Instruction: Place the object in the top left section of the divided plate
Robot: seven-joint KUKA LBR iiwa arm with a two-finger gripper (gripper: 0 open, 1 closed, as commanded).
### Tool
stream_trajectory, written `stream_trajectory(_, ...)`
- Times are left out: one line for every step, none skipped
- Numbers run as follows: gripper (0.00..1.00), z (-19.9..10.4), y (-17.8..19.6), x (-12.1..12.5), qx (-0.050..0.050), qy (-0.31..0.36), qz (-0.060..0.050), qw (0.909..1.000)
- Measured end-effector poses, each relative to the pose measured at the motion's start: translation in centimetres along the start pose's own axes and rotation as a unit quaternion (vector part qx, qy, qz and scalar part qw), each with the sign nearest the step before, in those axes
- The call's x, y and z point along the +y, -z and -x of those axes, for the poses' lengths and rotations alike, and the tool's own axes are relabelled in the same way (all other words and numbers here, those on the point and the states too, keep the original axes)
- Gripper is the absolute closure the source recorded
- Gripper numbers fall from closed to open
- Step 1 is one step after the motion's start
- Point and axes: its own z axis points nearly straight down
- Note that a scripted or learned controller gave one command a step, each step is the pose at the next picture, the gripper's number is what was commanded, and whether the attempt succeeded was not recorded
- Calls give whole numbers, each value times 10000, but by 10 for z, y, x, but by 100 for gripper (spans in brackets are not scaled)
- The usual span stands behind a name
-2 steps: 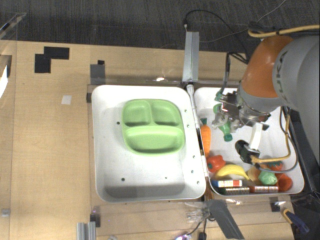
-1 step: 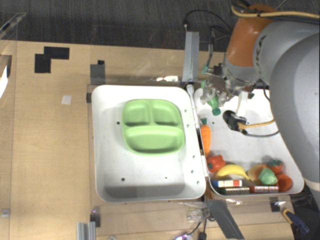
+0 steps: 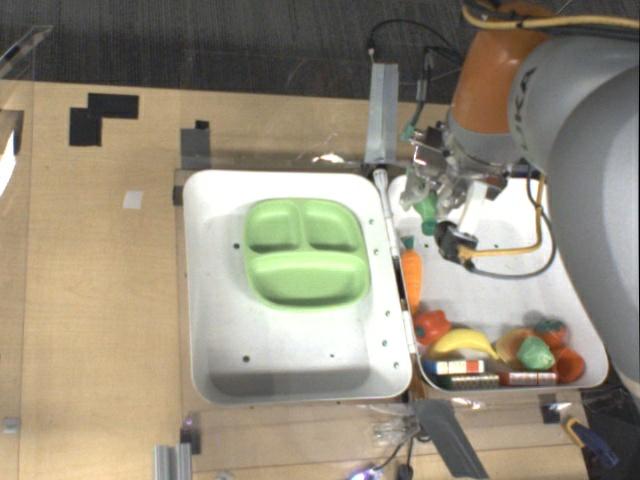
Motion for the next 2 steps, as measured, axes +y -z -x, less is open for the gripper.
stream_trajectory(100, -1, 11, 0, -2, 54, 11, 10000)
stream_trajectory(100, 33, -26, -94, 1, -339, -15, 9994)
